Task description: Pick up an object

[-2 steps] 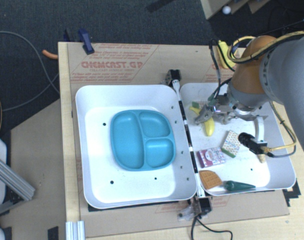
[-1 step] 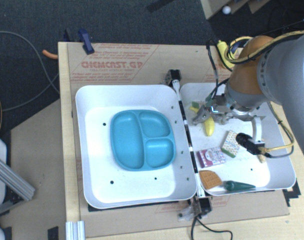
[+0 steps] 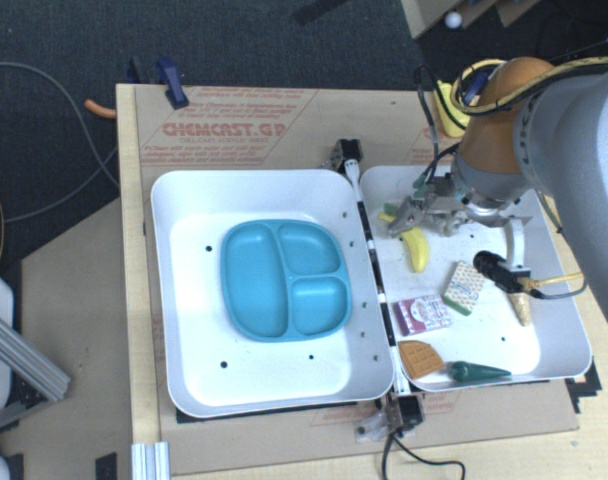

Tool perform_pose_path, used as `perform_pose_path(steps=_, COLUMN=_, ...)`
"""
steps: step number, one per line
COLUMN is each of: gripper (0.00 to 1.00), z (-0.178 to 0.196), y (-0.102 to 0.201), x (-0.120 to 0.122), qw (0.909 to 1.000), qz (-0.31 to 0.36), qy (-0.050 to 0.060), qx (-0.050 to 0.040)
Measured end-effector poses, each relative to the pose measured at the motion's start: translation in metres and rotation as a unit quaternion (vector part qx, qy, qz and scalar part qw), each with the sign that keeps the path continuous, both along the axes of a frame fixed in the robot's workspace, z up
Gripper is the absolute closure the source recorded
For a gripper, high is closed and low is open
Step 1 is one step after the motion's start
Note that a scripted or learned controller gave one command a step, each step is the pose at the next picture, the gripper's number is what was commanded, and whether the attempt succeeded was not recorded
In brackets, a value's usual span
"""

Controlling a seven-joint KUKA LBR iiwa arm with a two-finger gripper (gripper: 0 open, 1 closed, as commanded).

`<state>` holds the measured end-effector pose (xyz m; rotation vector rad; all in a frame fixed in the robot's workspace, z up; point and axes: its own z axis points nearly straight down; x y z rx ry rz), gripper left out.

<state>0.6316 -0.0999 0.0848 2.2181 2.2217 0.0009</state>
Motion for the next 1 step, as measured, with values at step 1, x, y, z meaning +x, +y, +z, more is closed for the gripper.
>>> perform_pose_path(steps=1, gripper=1.0, z=0.0101, y=0.0004, x=0.0005, qw=1.0, qz=0.001, qy=-0.001, qx=-0.0005)
